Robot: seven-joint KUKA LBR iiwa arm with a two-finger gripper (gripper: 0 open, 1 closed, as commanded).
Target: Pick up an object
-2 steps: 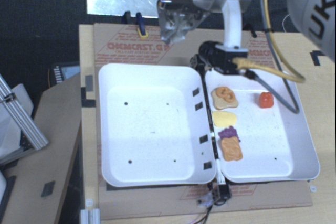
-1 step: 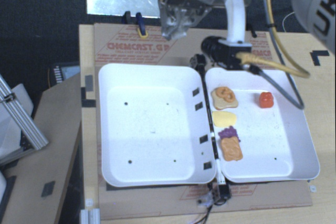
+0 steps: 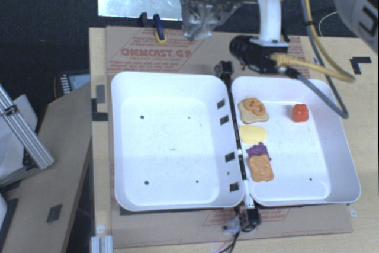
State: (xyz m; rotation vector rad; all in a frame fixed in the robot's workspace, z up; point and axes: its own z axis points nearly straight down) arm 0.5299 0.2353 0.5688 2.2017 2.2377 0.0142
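Observation:
The right bin point(image 3: 331, 157) holds several small things along its left side: a tan pretzel-shaped piece point(image 3: 253, 109), a pale yellow piece point(image 3: 253, 134), a purple piece point(image 3: 257, 150) and an orange-brown piece point(image 3: 261, 168) touching it. A red piece point(image 3: 300, 112) lies apart near the bin's far right. My gripper point(image 3: 197, 25) hangs high above the bench behind the far edge of the left bin point(image 3: 172, 145), well away from all of these. Nothing shows between its fingers.
Both bins rest on a brown cardboard sheet point(image 3: 154, 51) on the bench. A blue and yellow clamp point(image 3: 159, 29) sits at the sheet's far edge. A metal frame point(image 3: 23, 133) stands off the bench at the left.

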